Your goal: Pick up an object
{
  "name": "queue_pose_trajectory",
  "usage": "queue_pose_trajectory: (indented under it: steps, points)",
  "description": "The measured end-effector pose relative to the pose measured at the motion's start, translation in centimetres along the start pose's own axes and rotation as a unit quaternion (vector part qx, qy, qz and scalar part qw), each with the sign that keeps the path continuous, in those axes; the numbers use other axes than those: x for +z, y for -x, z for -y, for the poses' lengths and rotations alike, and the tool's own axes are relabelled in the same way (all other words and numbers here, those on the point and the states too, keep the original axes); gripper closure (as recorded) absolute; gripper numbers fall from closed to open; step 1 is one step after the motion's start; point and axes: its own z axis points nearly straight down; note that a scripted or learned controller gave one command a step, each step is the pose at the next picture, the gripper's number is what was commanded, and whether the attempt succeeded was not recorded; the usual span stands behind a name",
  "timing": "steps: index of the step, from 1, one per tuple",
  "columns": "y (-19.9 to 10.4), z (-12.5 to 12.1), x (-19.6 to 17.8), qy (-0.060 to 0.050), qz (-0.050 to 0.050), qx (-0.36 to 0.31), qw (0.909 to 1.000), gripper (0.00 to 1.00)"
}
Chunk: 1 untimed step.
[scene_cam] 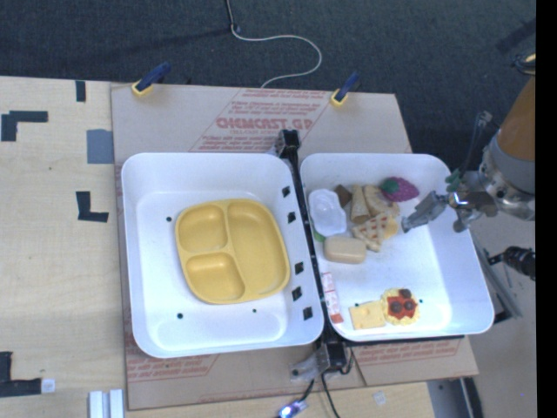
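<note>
Camera view: glossy yellow three-compartment tray [232, 251] in smooth white bin [148, 198].

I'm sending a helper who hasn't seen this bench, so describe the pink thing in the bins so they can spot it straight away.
Go to the right bin, the one crowded with toy food. Look to its far side, where a pile of pieces sits near the middle. The pink thing lies at that pile's far right end, a small rounded lump, the only magenta piece among tan, white and yellow ones.

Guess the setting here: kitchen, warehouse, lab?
Likely a robotics lab bench: two white bins clamped onto cardboard, toy food in one, a yellow divided plate in the other, pincer reaching in.
</note>
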Motion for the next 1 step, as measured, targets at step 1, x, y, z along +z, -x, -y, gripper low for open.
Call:
queue_pose_trajectory:
  steps: [1]
  points:
    - [-0.04,-0.23,-0.67,0.006,0.001,-0.002,1.0000,0.00]
